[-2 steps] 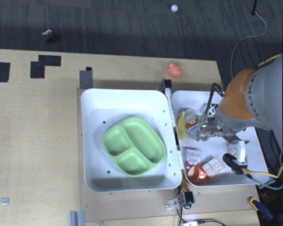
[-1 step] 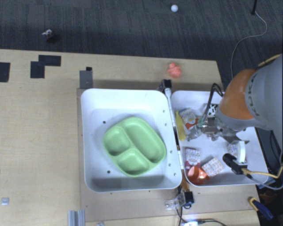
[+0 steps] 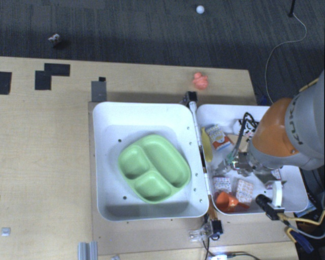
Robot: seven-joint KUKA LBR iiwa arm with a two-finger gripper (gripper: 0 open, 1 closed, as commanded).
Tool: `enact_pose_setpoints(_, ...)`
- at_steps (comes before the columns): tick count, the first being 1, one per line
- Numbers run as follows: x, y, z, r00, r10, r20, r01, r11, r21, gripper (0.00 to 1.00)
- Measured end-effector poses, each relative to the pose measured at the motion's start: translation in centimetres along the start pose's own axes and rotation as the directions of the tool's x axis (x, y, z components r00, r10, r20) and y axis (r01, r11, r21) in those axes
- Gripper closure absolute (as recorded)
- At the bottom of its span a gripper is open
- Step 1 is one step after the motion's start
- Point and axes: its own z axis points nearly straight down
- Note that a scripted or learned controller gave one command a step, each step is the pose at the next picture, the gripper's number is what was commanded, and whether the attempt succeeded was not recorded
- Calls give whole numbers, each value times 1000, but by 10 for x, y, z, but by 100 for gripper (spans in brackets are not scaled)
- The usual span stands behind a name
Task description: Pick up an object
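Two shallow white bins sat side by side on a pale wooden worktop (image 3: 45,152), seen from above at a slant. Nearest the camera, at the front of the right bin (image 3: 292,205), lay an orange object (image 3: 227,201) and, touching it on its right, a small packet with a red and white pattern (image 3: 244,190). Just behind these was another pale patterned packet (image 3: 222,182). The grey arm with its orange band (image 3: 271,136) reached in from the right and hung over the middle of this bin, its wrist covering much of the contents. The gripper (image 3: 237,161) pointed down among the clutter, just behind the two patterned packets and close to them; whether it was open or closed could not be told, and nothing was seen held in it. Farther back in the same bin lay a small carton with orange and blue print (image 3: 217,137), beside a yellow strip (image 3: 207,142) along the bin's left wall.

The left bin (image 3: 101,167) held a green divided plate (image 3: 154,166) with three compartments, lying flat near its middle, well apart from the gripper.

Beyond the bins, a small pink object (image 3: 200,80) rested on the worktop near its far edge. Farther still, on the dark floor, sat a small white ball (image 3: 200,9).
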Motion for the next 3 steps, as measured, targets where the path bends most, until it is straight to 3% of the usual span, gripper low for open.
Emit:
enact_pose_setpoints(1, 0, 2, -11, 1000, -2, 1, 3, 1000, -6, 100)
enact_pose_setpoints(2, 0, 2, -11, 1000, -2, 1, 2, 1000, -6, 0)
enact_pose_setpoints(3, -1, -17, 0, 1000, -1, 0, 1, 1000, -2, 0)
